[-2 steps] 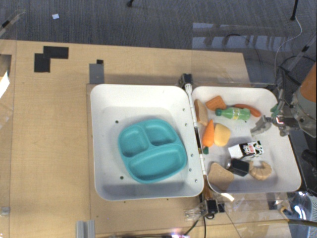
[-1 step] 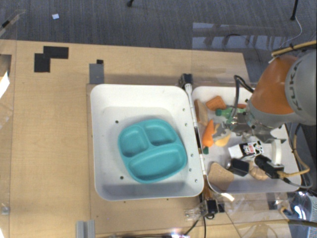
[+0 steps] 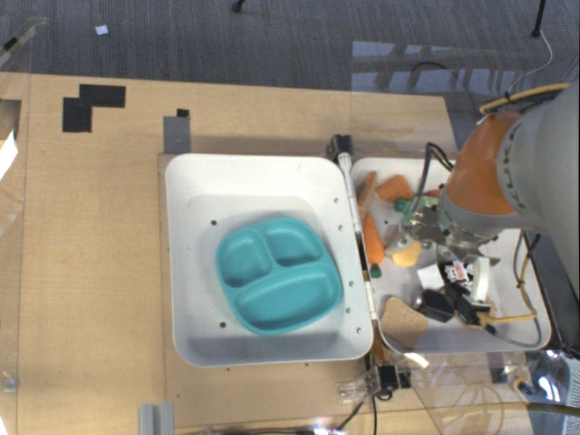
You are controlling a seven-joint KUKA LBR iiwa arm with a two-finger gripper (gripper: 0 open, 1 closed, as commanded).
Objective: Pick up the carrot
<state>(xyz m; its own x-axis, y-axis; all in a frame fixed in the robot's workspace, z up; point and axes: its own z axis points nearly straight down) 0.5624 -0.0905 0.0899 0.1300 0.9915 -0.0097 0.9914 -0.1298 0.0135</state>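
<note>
A wooden tabletop (image 3: 91,270) stood on grey carpet (image 3: 181,25). The left bin (image 3: 195,198) held a teal plate (image 3: 278,275). In the right bin (image 3: 521,333) the carrot (image 3: 372,240) lay along the left wall, with a yellow piece (image 3: 407,256) beside it and a tan slice (image 3: 403,320) nearer. The pincer (image 3: 421,229) hung just right of the carrot. I could not tell whether it was spread or pressed together.
</note>
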